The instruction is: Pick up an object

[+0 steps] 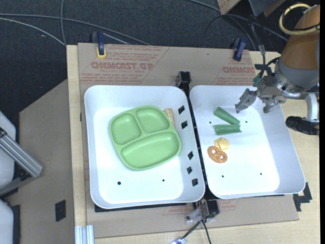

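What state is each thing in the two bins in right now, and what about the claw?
Green divided plate: right side up, flat in the left bin, compartments bare.
Two green pieces: lying in the right bin, ends close or touching, not gripped.
Pretzel: flat in the right bin, against a small yellow piece.
Claw: above the right bin's far side, holding nothing.
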Robot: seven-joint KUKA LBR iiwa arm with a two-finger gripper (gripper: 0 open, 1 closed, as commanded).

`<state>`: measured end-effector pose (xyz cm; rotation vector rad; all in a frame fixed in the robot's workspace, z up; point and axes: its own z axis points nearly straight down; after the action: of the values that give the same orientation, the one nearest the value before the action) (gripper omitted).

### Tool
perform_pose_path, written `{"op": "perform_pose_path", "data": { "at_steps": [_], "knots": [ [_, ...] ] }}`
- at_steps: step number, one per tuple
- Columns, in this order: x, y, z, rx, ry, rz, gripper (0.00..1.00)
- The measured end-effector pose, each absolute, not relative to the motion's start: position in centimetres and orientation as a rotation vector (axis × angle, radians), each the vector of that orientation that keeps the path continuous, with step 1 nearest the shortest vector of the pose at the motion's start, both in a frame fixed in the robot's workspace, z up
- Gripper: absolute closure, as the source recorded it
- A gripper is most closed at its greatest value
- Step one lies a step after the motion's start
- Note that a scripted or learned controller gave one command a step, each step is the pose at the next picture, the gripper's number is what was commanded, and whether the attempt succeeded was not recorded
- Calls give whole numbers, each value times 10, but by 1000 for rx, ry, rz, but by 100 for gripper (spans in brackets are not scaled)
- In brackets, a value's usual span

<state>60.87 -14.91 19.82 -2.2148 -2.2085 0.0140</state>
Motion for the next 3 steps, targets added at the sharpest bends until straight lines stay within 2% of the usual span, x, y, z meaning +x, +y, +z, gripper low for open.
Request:
{"op": "perform_pose_path", "data": {
  "at_steps": [1,3],
  "knots": [
    [612,-149,207,-2220,-2221,0,0],
    [610,-145,122,-2217,-2218,4,0]
  ]
}}
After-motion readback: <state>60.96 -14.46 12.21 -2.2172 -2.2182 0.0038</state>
